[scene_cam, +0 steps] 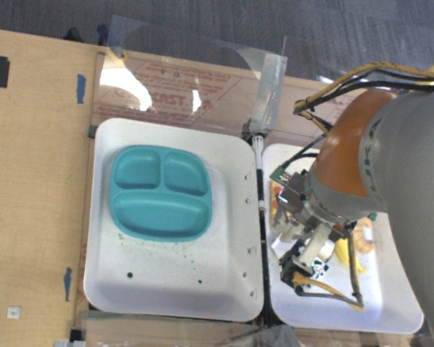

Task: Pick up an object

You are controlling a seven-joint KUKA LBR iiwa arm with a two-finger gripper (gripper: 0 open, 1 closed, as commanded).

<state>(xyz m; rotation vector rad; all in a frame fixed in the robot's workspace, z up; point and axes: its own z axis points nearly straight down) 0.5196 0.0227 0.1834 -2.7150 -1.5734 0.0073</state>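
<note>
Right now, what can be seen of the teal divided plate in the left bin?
The teal plate is a rounded rectangle, plastic-looking, moulded with three compartments: two small ones on the far side, one wide one nearer. It lies flat, right side up, on the floor of the left bin, toward its far-left corner. Only the bin touches it.
</note>
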